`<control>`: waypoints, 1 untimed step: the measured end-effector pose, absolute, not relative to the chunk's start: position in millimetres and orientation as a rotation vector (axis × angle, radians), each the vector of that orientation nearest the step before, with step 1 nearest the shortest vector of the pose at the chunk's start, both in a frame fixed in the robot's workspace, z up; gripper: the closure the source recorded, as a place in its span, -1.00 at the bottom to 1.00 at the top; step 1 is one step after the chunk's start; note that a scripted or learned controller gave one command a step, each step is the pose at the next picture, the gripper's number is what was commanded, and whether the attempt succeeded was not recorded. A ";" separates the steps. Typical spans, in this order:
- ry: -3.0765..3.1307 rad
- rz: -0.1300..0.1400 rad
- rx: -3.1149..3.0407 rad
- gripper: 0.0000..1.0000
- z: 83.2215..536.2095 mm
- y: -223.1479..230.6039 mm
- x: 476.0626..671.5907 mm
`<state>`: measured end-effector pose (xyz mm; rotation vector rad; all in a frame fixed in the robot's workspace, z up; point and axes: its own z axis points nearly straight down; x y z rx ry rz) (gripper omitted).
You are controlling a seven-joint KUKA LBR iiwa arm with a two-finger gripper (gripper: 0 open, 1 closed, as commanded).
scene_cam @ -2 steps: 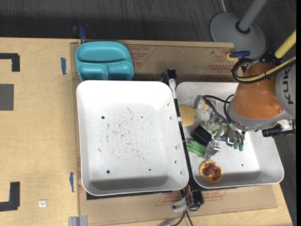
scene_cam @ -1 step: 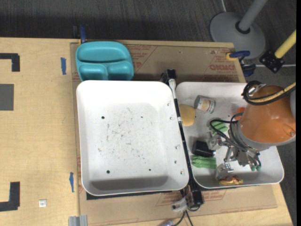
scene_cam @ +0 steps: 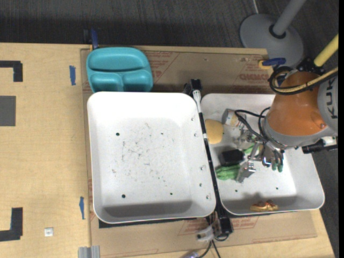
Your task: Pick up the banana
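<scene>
Seen from above, the two white bins are sitting side by side on a brown cardboard-covered bench (scene_cam: 43, 144); the left bin (scene_cam: 102, 198) is lying near the middle of the view and the right bin (scene_cam: 301, 187) is lying just beside it, their inner walls touching along a dark strip.

The arm (scene_cam: 294, 112) is reaching in from the right, its orange band hanging over the far right part of the right bin; the gripper (scene_cam: 252, 163) is hovering low over the middle of that bin, wrapped in loose black cables, and whether it is open or closed cannot be told from this angle; nothing is showing clamped in it.

The banana (scene_cam: 213, 131), showing as a pale yellow rounded shape, is lying in the right bin against its left wall, to the left of the gripper and apart from it; its full outline is hard to make out.

A black object (scene_cam: 231, 156) is lying just beside the gripper; a green object (scene_cam: 228, 172) is lying below it, near the gripper's tip; a small orange-brown object (scene_cam: 263, 205) is resting at the bin's near wall.

A teal tray (scene_cam: 119, 69) is sitting on the bench just beyond the left bin; a grey round stand (scene_cam: 262, 31) is standing on the dark floor beyond the right bin.
</scene>
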<state>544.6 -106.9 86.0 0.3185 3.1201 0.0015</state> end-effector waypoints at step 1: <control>3.068 0.002 0.648 -1.00 89.7 -99.7 568.4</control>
